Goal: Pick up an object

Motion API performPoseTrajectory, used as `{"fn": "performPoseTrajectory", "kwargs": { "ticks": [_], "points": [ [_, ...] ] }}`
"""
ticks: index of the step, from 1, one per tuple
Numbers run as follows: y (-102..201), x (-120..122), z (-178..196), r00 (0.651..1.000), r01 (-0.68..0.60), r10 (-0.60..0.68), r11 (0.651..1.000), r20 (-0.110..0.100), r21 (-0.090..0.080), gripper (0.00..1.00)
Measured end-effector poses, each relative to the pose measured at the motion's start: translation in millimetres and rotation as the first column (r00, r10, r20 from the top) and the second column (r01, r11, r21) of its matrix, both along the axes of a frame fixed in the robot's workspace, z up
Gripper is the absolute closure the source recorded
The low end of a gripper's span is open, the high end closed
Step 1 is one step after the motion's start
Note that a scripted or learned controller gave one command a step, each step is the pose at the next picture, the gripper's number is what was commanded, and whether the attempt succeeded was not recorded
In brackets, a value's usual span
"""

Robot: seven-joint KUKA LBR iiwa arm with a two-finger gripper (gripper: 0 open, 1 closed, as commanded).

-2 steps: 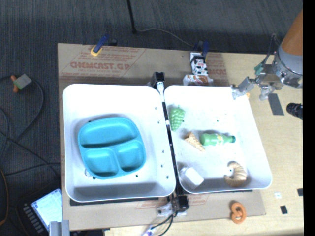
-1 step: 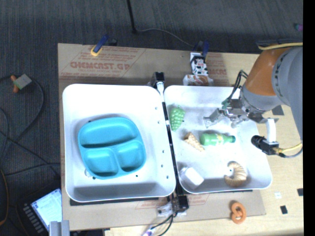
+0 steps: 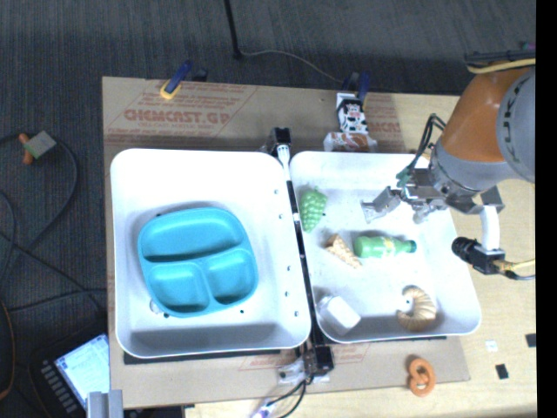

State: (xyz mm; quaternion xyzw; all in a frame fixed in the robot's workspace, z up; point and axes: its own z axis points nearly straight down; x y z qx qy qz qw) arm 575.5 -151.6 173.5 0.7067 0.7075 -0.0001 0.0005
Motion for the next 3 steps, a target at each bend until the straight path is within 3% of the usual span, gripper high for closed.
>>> {"fn": "performPoseTrajectory", "kwargs": {
  "ticks": [1, 2, 3],
  "points": [
    [-10.4, 46.1, -81.9, 1.0, 0.0, 0.0, 1.0, 0.0, -0.001, 0.0],
    [53.7, 72.4, -46.6, 1.0, -0.001, 0.001, 1.0, 0.001, 0.0, 0.0],
    [52.8, 72.2, -37.1, 1.0, -0.001, 0.001, 1.0, 0.0, -0.002, 1.0]
  ]
}}
